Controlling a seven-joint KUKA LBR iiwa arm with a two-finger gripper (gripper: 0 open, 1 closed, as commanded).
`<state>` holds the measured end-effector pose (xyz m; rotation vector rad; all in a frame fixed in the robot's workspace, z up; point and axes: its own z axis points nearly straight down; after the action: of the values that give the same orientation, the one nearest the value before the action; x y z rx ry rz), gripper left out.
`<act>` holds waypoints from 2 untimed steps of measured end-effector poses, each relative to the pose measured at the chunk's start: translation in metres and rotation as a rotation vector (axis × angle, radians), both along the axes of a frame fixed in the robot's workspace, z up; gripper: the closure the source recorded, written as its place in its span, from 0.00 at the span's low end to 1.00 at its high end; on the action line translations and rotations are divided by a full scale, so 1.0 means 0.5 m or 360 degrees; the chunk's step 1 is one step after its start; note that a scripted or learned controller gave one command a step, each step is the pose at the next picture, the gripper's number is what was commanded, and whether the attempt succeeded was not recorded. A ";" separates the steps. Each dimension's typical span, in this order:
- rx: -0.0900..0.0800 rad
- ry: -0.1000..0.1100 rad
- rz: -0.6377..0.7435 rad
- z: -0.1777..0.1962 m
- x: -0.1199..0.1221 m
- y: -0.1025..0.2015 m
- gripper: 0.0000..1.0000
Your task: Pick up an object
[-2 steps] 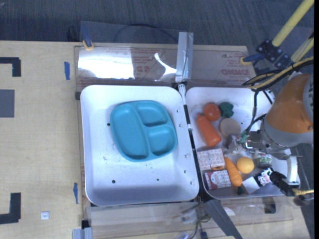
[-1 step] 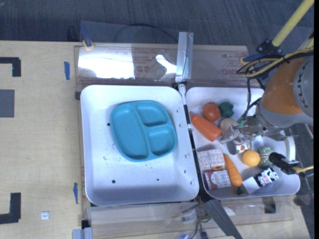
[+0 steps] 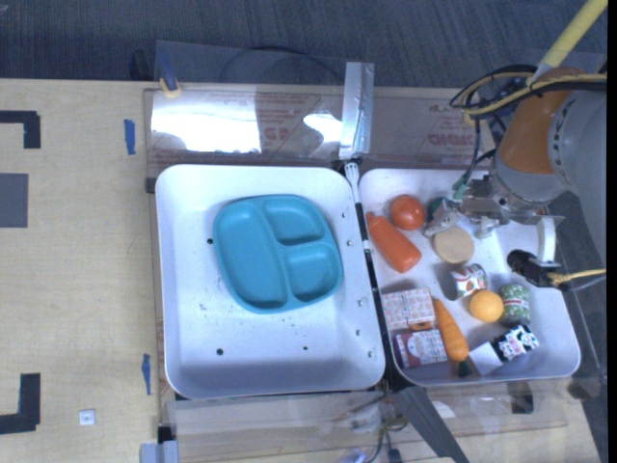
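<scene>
The right bin [image 3: 569, 350] holds several toy foods: a red tomato [image 3: 408, 211], an orange-red pepper [image 3: 393, 244], a tan round disc [image 3: 453, 247], a small red-and-white can [image 3: 469, 281], an orange [image 3: 486, 306], a carrot [image 3: 450, 331], a pink cracker box [image 3: 408, 308], a dark red packet [image 3: 420, 347], a green-banded can [image 3: 516, 302] and a black-and-white cow carton [image 3: 517, 342]. My gripper [image 3: 461, 210] hangs low over the bin's upper middle, just right of the tomato and above the tan disc. Its fingertips are lost among the wrist hardware.
The left bin [image 3: 183, 278] holds a blue divided tray [image 3: 278, 252]. A clear plastic sheet [image 3: 251, 123] lies behind the bins. A metal divider [image 3: 357, 114] stands between them at the back. Cables [image 3: 496, 90] loop above the arm's orange band [image 3: 530, 138].
</scene>
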<state>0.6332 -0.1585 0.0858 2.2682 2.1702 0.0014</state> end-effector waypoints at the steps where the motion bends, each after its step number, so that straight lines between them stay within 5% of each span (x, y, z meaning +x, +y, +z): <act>1: 0.0006 0.0002 -0.0082 0.002 -0.155 -0.068 0.00; 2: 0.0003 0.0000 0.0164 0.134 -0.214 0.006 0.00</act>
<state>0.5262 -0.1553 0.1529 2.1545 2.2847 0.0035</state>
